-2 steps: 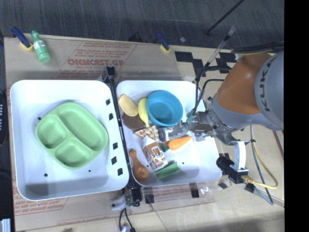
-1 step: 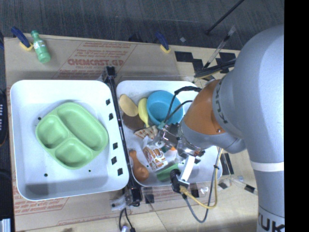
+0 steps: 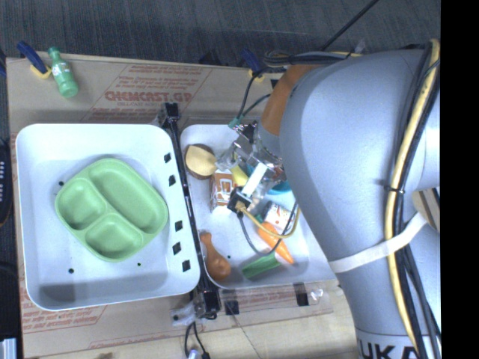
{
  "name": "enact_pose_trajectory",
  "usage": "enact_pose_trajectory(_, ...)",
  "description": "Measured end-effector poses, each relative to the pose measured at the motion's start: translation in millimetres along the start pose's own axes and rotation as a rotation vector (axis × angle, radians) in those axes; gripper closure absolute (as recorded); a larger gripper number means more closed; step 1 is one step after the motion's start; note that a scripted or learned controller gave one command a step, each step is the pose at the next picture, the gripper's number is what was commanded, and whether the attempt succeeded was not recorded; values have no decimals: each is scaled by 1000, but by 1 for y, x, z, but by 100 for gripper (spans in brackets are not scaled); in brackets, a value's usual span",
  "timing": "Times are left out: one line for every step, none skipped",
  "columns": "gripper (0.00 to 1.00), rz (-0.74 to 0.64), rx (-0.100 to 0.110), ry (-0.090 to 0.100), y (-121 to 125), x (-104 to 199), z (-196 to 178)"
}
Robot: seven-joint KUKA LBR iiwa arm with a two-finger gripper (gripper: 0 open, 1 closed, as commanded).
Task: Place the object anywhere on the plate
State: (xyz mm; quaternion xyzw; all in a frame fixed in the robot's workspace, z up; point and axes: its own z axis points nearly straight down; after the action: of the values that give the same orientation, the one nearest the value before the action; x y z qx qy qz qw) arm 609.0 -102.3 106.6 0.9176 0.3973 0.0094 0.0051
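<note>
Gripper (image 3: 244,163) low over right white bin (image 3: 202,130), amid clutter; cannot tell how far open or whether it grips anything. Small orange-and-white carton (image 3: 222,189) just left of the gripper; round tan piece (image 3: 200,160) close by. Orange carrot (image 3: 275,247), green cylinder (image 3: 262,266) and brown drumstick (image 3: 213,259) toward the bin's near edge. Green three-compartment plastic plate (image 3: 112,208) in left white bin (image 3: 30,200), well apart.

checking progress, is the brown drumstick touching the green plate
Apart. The camera view shows the brown drumstick in the right bin and the green plate in the left bin.
</note>
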Motion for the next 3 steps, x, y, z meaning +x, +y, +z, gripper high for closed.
enact_pose_trajectory(100,-17,15,5,-2,4,-15)
enact_pose_trajectory(100,-55,24,-11,-62,30,-88)
enact_pose_trajectory(100,-139,26,-14,-75,61,-132)
